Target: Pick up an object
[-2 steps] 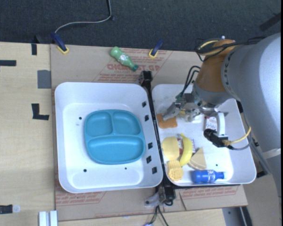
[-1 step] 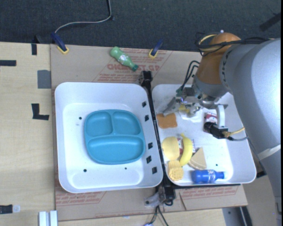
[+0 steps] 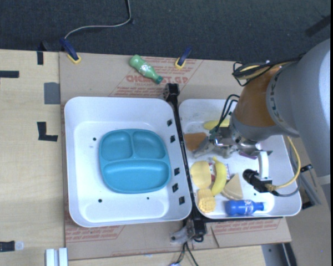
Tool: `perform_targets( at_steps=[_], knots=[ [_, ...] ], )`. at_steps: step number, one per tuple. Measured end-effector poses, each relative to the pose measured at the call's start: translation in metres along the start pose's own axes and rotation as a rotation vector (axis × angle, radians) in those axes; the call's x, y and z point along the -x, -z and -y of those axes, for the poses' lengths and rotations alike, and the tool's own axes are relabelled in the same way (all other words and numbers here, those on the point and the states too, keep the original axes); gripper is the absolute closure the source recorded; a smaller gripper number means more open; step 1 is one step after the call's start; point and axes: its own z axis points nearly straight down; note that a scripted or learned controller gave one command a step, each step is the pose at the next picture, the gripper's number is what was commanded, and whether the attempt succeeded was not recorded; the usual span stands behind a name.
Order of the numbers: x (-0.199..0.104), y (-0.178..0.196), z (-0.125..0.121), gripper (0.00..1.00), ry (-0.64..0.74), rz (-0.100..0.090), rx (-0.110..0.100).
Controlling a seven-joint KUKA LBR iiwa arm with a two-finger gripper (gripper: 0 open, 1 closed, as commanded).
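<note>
Arm (image 3: 288, 101): big grey thing with the orange band, reaching in from the right and hanging low over the right bin (image 3: 283, 206).
Left bin (image 3: 77, 148): just has a blue divided plate (image 3: 135, 160) sitting in the middle.
Right bin: that's where all the pickable stuff is, a little heap of toy food near the front left corner.
Gripper (image 3: 221, 144): down among the items at the upper part of the pile, beside a brown piece (image 3: 194, 141). Honestly can't tell from here how it's set, the wrist hides too much.
Progress: I'd say nothing is picked up yet, everything looks like it's lying in the bin. The grab and the lift are both left to do.
Banana (image 3: 218, 177): yellow, curved, lying between a pale round piece (image 3: 200, 173) and a tan wedge (image 3: 233, 189).
Blue bottle (image 3: 241, 207): on its side at the front.
Corn (image 3: 206, 203): small yellow cob just left of the bottle.
Green bottle (image 3: 145, 69): lying outside the bins on the cardboard, well apart.
</note>
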Motion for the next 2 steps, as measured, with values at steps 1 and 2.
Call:
perform_targets(
  at_steps=[1, 2],
  knots=[
    [-0.004, 0.014, -0.089, 0.0, -0.001, 0.0, -0.007],
    [0.044, 0.146, -0.067, 0.0, 0.0, 0.002, 0.003]
  ],
)
